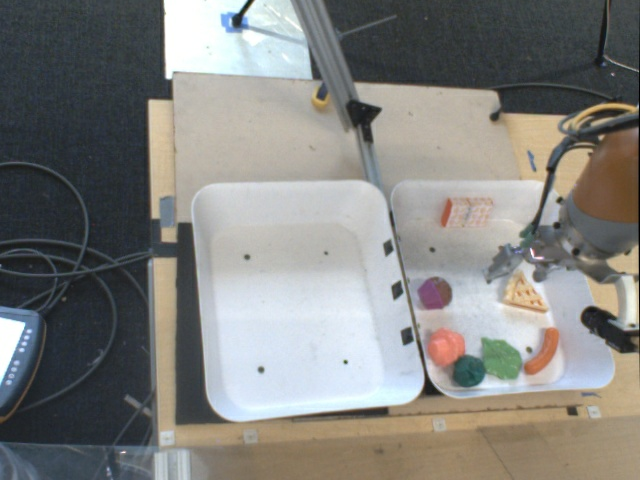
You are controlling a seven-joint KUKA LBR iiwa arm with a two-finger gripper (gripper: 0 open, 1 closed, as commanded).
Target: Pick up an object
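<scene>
Gripper (pixel 507 264) hovering low in the right bin (pixel 600 373), finger spread impossible to tell, nothing seen between them, with the triangular sandwich wedge (pixel 524 294) lying just below and slightly right, apex toward the fingers, base facing away.

I read both bins (pixel 300 208) as smooth white plastic with a faint sheen. Worktop (pixel 330 133) — matt, pale board, wood-like. Floor (pixel 80 68) — dark, rough carpet. Slanted pole (pixel 325 43): grey brushed metal.
</scene>
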